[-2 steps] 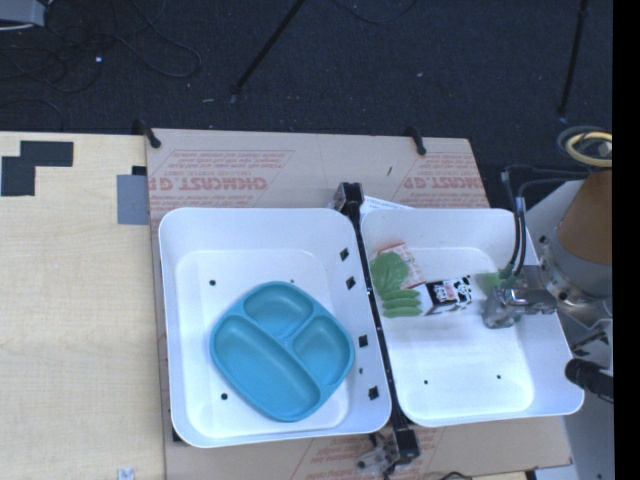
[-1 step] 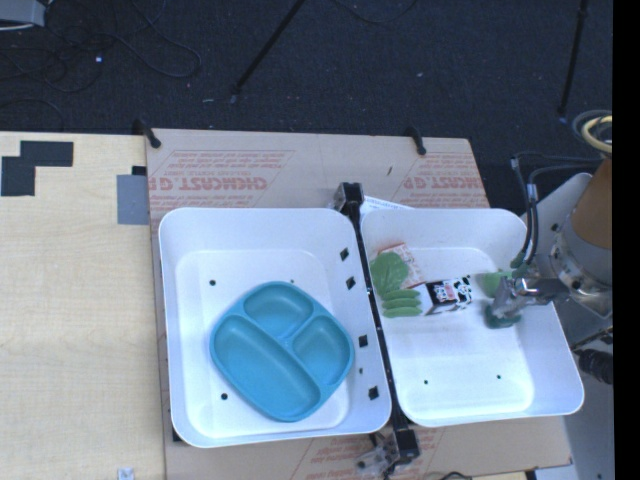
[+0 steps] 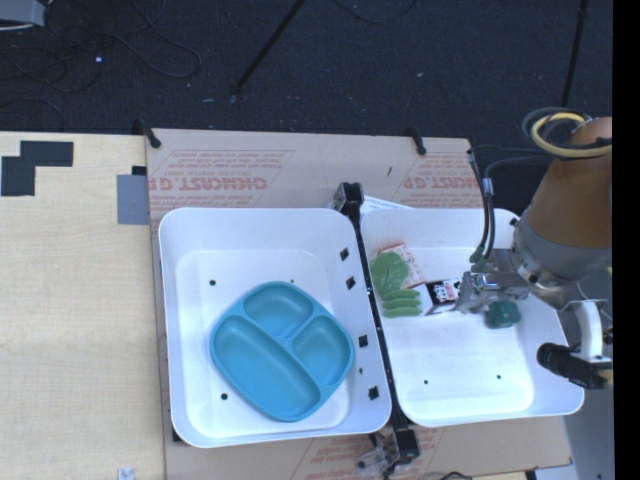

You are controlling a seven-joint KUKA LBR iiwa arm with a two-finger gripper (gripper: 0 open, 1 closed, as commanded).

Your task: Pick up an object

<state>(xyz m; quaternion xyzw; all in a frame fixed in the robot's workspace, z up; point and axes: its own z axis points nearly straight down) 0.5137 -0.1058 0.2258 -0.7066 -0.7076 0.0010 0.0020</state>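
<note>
The gripper (image 3: 468,290) is low in the right bin (image 3: 470,388), at the reaching step; whether it is released or clenched cannot be told. A small black-and-white item (image 3: 441,292) lies just beside it, a green packet (image 3: 396,283) farther off, a teal object (image 3: 502,314) on its other side. Next, it likely needs to settle over one piece.

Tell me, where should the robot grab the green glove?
Probably across the cuff end of the green glove, nearest the bin divider. It lies flat with its fingers spread toward the black tag, so the gripper would best come straight down, its fingers straddling the narrower cuff rather than the loose fingers.
</note>
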